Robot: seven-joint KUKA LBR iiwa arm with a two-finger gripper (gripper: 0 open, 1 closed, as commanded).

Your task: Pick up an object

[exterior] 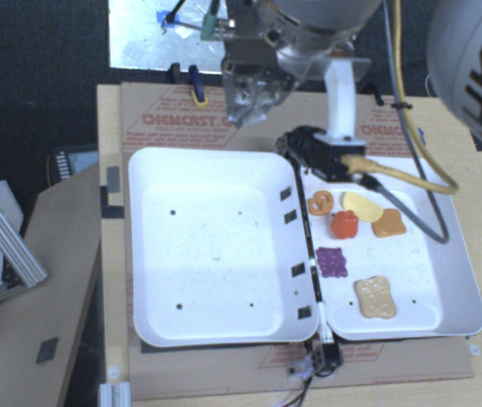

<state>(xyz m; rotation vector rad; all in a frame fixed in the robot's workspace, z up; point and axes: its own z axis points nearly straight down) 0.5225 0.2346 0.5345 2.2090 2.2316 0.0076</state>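
Gripper (253, 100) hangs above the far edge of the bench, over the printed cardboard sheet (173, 117) behind the left bin (211, 244); nothing is visible between its fingers, and whether they are open or shut cannot be told. Left bin: white, shallow, separated from the right bin (444, 287) by a central divider. Right bin, near its far left corner: a small pretzel-shaped piece (320, 202), a yellow piece (362, 205), a red piece (344, 224) and an orange piece (389, 223), clustered close together. Nearer the camera lie a purple piece (332, 261) and a tan cracker-like piece (376, 298).
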